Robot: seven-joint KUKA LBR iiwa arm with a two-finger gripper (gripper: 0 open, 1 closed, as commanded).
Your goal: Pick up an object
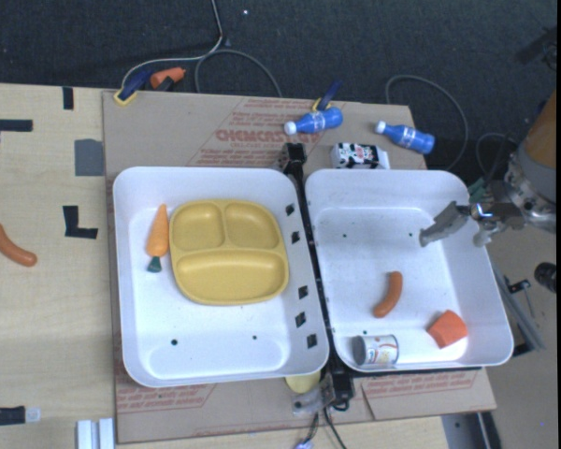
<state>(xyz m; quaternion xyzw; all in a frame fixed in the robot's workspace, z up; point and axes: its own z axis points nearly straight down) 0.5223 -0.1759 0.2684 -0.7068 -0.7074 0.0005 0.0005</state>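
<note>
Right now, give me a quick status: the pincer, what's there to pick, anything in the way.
Pincer over right bin's far right side, nothing seen in it. Sausage, orange block, can lying loose below. Nothing blocking.

The arm enters from three o'clock, its orange band showing at the frame's edge near two o'clock. The gripper [453, 221] hangs at the wrist's nine o'clock side, one grey finger [439, 224] slanting down toward eight o'clock, holding nothing visible.
</note>
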